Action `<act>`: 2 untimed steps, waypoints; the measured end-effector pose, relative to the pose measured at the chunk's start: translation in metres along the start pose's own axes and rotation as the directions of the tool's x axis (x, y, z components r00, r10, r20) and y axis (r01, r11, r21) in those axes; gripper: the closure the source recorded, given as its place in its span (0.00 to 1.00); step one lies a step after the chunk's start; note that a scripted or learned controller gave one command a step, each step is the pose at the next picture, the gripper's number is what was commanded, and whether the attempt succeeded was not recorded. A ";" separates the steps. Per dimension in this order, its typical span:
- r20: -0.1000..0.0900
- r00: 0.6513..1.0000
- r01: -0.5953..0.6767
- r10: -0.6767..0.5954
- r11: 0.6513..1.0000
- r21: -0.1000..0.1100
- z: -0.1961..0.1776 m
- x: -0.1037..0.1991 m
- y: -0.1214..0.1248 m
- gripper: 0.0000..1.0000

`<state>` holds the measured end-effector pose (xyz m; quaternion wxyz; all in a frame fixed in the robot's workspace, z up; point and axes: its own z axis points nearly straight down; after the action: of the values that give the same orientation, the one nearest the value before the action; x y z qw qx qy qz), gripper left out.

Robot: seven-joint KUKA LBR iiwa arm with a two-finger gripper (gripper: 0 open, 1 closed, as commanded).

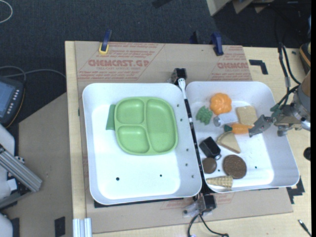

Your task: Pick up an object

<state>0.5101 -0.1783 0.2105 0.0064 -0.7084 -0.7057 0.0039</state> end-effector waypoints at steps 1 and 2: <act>0.003 1.000 0.004 -0.004 1.000 -0.014 -0.007 0.000 0.003 0.00; 0.001 1.000 0.003 -0.003 1.000 -0.008 0.046 0.003 -0.007 0.00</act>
<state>0.5024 -0.1754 0.1642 0.0033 -0.7073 -0.7069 0.0012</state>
